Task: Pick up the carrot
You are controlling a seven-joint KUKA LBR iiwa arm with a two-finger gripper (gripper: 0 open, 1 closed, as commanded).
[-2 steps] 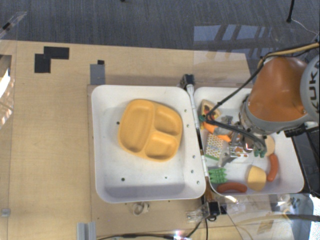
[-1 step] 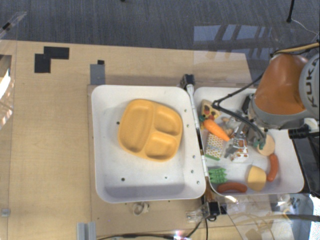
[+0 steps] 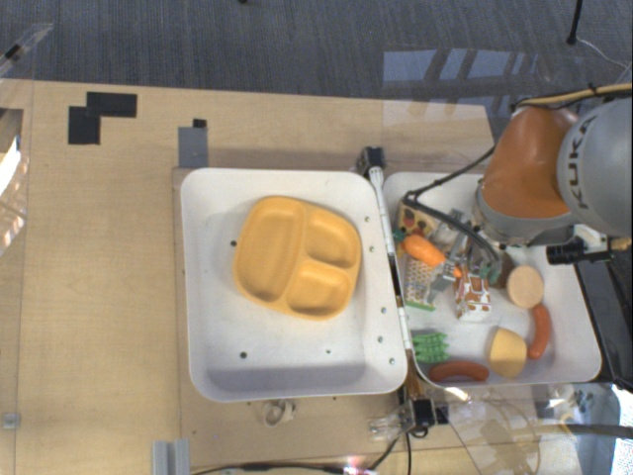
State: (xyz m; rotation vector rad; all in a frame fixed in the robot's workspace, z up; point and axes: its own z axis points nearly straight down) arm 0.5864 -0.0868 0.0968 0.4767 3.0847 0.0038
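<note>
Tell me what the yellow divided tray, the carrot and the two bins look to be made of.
Yellow divided tray: likely moulded plastic, matte, with smooth rounded compartments in one even colour.
Carrot: probably a plastic toy, uniform bright orange with a slight sheen.
Left bin and right bin: seemingly hard white plastic or painted metal, smooth, with small dark holes in the left one.

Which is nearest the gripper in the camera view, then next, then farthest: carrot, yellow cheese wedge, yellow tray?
1. carrot, right beside the gripper, right bin's upper left.
2. yellow cheese wedge, right bin's near side.
3. yellow tray, in the left bin.
</note>
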